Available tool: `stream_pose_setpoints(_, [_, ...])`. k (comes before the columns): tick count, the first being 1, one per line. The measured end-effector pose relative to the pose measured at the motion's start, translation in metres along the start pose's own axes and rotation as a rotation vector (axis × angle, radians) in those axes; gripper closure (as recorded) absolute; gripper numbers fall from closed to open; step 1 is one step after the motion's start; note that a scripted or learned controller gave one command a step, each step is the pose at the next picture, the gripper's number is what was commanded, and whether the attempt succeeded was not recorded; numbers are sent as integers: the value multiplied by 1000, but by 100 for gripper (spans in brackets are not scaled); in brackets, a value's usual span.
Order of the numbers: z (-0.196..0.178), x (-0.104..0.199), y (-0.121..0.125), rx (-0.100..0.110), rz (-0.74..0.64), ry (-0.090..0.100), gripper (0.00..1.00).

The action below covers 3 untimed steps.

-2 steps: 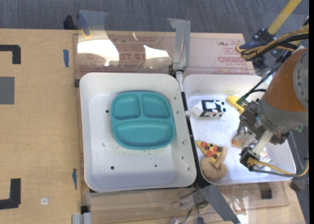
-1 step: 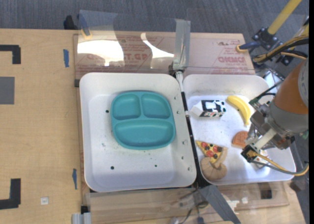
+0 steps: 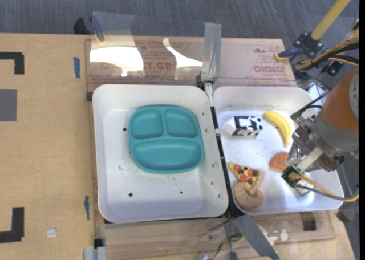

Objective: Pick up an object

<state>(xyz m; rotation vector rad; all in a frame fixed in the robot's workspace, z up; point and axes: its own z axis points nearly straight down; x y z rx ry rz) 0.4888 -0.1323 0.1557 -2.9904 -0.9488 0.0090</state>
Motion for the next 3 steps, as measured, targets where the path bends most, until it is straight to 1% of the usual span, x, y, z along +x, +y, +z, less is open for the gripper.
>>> stream_pose_setpoints(2, [-18, 1, -1, 4, -6, -4, 100])
stream_pose_setpoints(3, [22, 28, 56, -2, 102, 0, 100])
